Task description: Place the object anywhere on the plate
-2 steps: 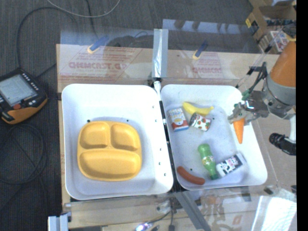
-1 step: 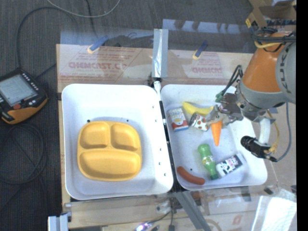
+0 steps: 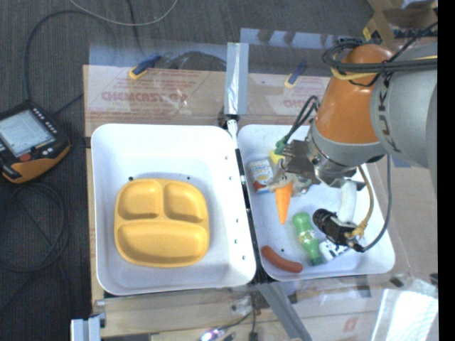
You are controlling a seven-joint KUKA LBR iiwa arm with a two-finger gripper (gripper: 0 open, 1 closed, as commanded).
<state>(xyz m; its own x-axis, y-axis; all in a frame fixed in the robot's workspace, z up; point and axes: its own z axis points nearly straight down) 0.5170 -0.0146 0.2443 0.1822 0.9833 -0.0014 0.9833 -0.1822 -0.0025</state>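
From my station I see the grey arm with its orange band reaching in from the right and hanging over the right-hand shallow white bin [image 3: 384, 258]. Its two-finger gripper [image 3: 293, 178] sits low over the clutter there, right at the wide top end of the orange plastic carrot [image 3: 283, 202]. I judge the carrot to be the thing being picked, since the tool is centred on it. Whether the tool is clamped on the carrot or merely resting above it, I cannot tell; the wrist body hides that contact.

The carrot lies with its long axis running roughly up and down the view, wide end toward the far side under the gripper, narrow tip pointing toward the near edge of the bin. Its lower half shows clear of the tool.

Around it sit a small white and blue can [image 3: 260, 170] just to the left, a green plastic bottle [image 3: 306, 237] near its tip on the right, and a reddish-brown sausage [image 3: 282, 259] close to the near wall. These crowd the carrot, so a straight lift looks safest to me.

The yellow sectioned plate [image 3: 162, 221] waits in the left-hand white bin [image 3: 114, 137], well apart from the carrot, with the ridge between the bins in the way.
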